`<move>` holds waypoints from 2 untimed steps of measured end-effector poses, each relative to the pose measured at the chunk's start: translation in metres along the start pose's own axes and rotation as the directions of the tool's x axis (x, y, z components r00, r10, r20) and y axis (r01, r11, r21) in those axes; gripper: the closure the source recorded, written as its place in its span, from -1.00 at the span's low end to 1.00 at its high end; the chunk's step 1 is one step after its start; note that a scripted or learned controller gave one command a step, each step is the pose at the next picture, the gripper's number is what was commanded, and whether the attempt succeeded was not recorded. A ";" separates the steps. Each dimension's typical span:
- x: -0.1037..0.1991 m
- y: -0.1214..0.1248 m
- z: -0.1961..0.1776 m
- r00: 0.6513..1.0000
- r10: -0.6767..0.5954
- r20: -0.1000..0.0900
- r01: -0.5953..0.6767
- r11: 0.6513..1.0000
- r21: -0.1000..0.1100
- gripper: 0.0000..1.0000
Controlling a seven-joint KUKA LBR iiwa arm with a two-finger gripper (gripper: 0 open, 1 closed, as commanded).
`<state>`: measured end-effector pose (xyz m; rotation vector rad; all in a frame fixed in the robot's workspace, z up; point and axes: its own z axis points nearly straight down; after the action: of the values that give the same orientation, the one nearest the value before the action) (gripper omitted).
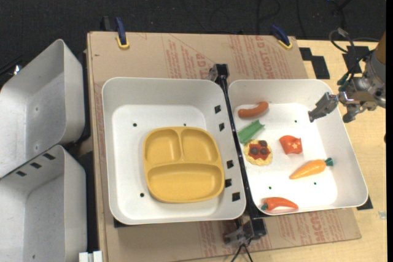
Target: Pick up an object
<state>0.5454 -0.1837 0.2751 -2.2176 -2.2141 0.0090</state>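
Your gripper (336, 105) hangs open and empty over the right bin's (350, 150) far right rim. The nearest object, the red pepper piece (291, 145), lies down-left of it, near the bin's middle.

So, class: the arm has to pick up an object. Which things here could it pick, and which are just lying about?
Could pick: sausage, green piece, tart, red piece, carrot, red pepper.

Lying about: yellow tray, clamps, spare bins.
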 end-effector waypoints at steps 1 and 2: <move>0.000 0.002 -0.005 1.000 -0.002 0.002 0.002 1.000 -0.009 -1.00; 0.005 -0.007 0.049 1.000 -0.001 0.000 0.001 1.000 -0.004 -1.00</move>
<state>0.5376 -0.1782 0.2264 -2.2190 -2.2168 0.0043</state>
